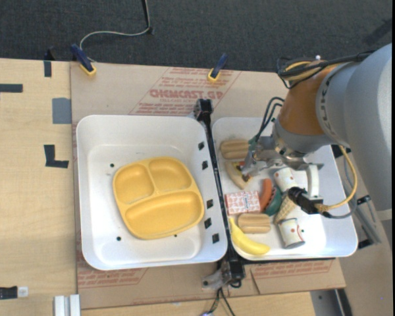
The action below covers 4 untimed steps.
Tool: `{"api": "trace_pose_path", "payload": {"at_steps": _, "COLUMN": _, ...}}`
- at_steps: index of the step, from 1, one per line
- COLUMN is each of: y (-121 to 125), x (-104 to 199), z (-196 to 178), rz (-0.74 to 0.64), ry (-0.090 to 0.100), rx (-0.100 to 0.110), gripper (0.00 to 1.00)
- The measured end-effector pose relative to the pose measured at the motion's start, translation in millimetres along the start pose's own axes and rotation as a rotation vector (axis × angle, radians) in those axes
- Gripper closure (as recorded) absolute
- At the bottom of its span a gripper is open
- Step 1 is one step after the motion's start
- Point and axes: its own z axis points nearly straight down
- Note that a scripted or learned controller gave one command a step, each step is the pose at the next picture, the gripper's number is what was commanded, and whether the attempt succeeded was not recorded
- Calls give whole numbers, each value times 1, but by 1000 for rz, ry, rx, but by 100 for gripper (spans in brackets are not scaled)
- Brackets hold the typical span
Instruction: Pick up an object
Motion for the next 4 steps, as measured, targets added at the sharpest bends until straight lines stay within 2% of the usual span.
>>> {"api": "trace_pose_path", "payload": {"at_steps": 1, "y": 0, "x": 0, "z": 0, "rz": 0, "ry": 0, "rx": 0, "gripper": 0}}
{"api": "trace_pose_path", "payload": {"at_steps": 2, "y": 75, "x": -15, "z": 24, "rz": -1, "ry": -4, "rx": 5, "gripper": 0}}
{"api": "trace_pose_path", "payload": {"at_steps": 3, "y": 75, "x": -16, "z": 14, "rz": -3, "ry": -8, "rx": 6, "gripper": 100}}
{"api": "trace_pose_path", "payload": {"at_steps": 4, "y": 75, "x": -16, "z": 14, "rz": -3, "ry": -8, "rx": 7, "gripper": 0}}
